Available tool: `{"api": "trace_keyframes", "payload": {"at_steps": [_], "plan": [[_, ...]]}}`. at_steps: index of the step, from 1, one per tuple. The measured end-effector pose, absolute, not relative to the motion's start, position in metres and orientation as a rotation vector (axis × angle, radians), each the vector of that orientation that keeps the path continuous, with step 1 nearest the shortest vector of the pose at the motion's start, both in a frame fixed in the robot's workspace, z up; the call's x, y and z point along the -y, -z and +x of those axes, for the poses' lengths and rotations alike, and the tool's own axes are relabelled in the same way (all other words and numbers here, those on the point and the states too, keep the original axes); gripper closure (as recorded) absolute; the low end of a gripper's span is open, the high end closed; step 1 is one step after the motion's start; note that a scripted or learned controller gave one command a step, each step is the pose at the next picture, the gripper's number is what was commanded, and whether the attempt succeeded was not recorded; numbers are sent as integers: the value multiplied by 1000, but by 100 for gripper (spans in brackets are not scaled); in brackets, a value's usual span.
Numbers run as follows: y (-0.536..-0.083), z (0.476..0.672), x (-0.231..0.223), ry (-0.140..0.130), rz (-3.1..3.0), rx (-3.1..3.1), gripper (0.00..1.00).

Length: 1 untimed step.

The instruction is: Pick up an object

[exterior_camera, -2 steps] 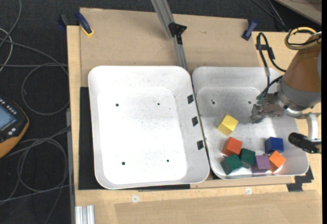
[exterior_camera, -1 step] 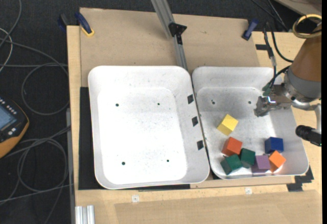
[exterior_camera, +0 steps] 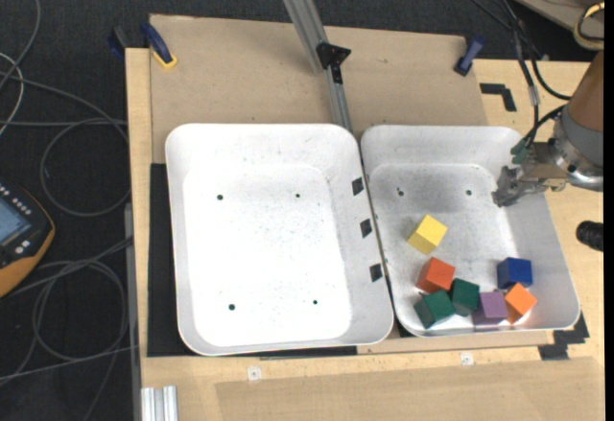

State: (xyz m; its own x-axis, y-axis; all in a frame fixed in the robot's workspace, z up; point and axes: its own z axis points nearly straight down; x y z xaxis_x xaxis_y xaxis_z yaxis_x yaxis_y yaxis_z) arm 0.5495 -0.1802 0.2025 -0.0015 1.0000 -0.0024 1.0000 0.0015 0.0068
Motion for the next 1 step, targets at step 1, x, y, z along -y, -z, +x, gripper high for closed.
{"api": "trace_keyframes", "payload": {"at_steps": [1], "plan": [[-257,551,181,-6,2213,-2218,100]]}}
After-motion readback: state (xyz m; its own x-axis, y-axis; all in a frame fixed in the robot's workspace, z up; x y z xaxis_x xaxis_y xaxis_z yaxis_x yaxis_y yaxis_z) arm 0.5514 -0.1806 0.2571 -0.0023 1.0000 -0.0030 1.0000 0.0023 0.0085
